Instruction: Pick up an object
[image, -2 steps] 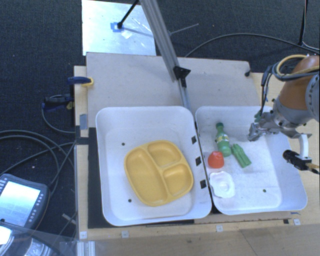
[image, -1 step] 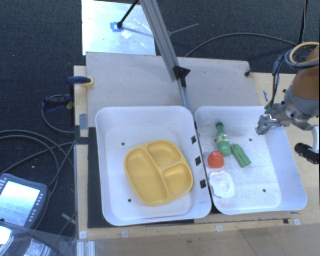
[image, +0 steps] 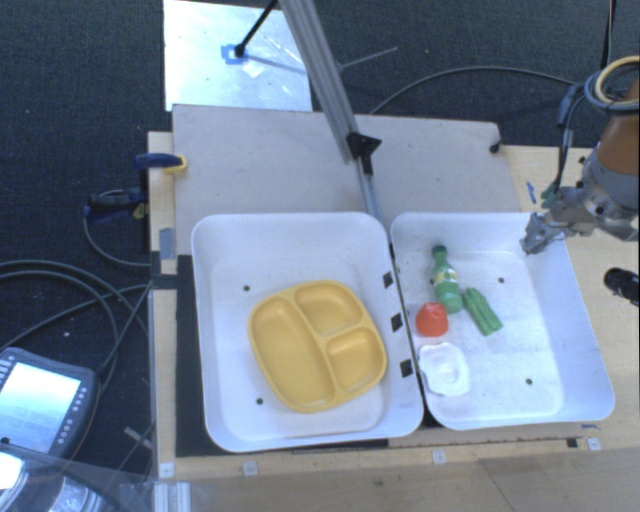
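Gripper (image: 535, 240) hovers over the right bin's (image: 580, 400) upper right rim; whether released or clenched cannot be told. Left of it in that bin, a green bottle (image: 444, 282) lies with its long axis running nearly top to bottom of the view, cap toward the far rim. Beside it: green stick (image: 482, 311), orange cap (image: 431, 320), white piece (image: 444, 368). Left bin (image: 225, 400) bears a yellow divided tray (image: 316, 344).

Bins (image: 300, 235): white plastic, matt, finely speckled.
Divided plate (image: 316, 343): yellow plastic, smooth, soft sheen.
Bottle (image: 444, 281): green plastic, glossy.
Green stick (image: 482, 310): plastic-looking, smooth.
Orange cap (image: 431, 319): smooth, matt.
White lump (image: 443, 367): glossy, looks like plastic.
Bench top (image: 300, 160): pale board, matt.
Pole (image: 320, 60): grey metal, brushed.
Floor (image: 70, 110): dark carpet, rough.
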